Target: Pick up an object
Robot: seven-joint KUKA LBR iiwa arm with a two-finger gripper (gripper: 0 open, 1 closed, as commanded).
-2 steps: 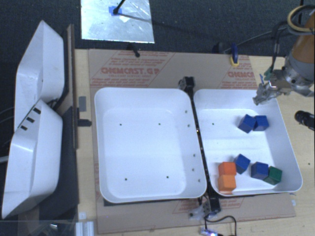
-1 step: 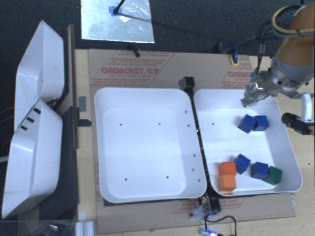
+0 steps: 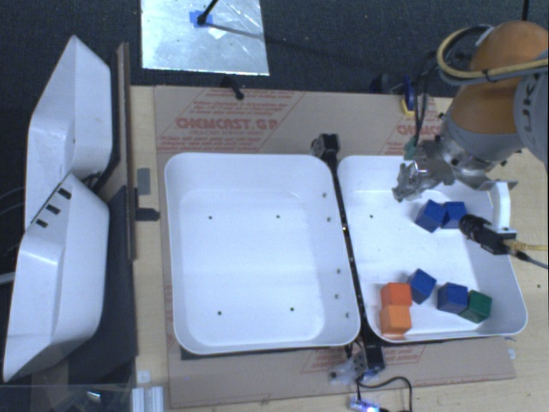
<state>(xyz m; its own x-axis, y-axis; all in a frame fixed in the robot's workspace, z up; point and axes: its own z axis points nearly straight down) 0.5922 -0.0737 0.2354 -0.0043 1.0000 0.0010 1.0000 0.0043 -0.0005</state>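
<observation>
In the right bin, my gripper hangs over the upper part, just left of and above two blue blocks that lie side by side. I see nothing held in it. Near the bin's front edge lie two orange blocks, one in front of the other. To their right are a blue block, another blue block and a green block in the front right corner.
The left bin sits beside the right one, with a black divider between them. Two white tubs lean at the far left. A shiny metal sheet lies at the back.
</observation>
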